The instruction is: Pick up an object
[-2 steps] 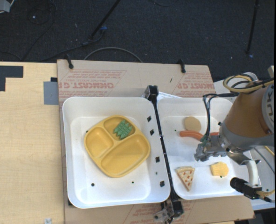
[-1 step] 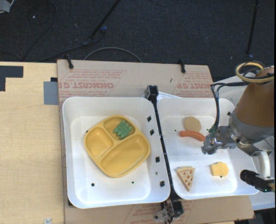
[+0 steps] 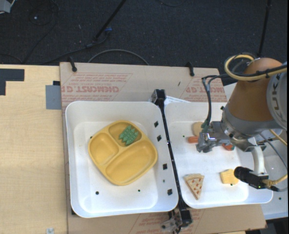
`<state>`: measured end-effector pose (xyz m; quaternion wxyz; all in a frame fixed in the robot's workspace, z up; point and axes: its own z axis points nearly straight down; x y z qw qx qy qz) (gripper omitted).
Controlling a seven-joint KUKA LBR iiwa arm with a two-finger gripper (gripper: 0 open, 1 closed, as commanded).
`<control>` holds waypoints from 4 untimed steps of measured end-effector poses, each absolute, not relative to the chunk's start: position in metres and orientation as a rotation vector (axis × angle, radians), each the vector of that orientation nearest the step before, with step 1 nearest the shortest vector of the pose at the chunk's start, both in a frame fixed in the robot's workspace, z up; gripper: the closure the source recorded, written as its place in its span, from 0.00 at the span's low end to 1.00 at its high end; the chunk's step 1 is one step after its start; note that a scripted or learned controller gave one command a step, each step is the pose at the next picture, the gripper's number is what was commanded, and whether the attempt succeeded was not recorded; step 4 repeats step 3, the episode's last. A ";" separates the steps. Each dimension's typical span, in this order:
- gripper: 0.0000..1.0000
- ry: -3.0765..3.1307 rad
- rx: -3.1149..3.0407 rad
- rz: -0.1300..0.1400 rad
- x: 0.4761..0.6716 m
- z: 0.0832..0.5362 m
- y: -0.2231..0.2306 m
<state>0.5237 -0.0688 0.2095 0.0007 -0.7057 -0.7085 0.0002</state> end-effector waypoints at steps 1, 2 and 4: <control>1.00 -2.226 -2.215 0.001 0.550 0.216 -0.021; 1.00 -2.224 -2.214 0.002 0.563 0.209 0.024; 1.00 -2.225 -2.214 0.001 0.580 0.217 0.084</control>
